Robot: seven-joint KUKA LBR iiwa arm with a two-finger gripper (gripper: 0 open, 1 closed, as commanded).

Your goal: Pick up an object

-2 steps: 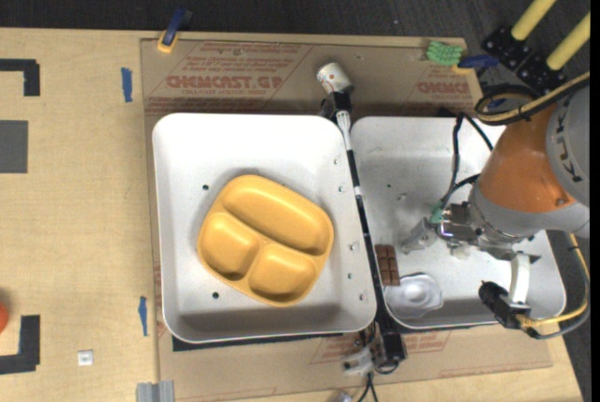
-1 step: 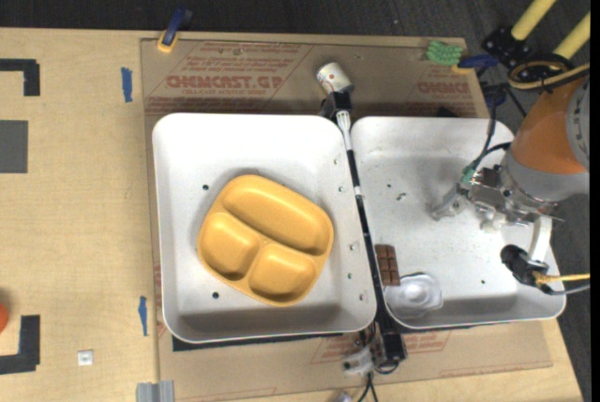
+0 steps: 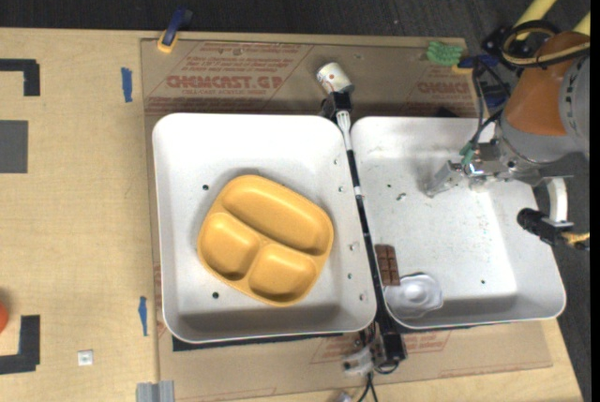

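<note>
A yellow three-compartment plate lies tilted in the middle of the left bin. A small clear, whitish object rests in the near left corner of the right bin. A brown bar-shaped item lies beside it along the divider between the bins. My gripper hangs low over the upper middle of the right bin, reaching in from the right. It is well apart from the clear object, and I see nothing in it.
The grey arm with its orange band and cables covers the right bin's far right corner. A black and white part sticks out by the right wall. A white-capped fixture stands behind the bins.
</note>
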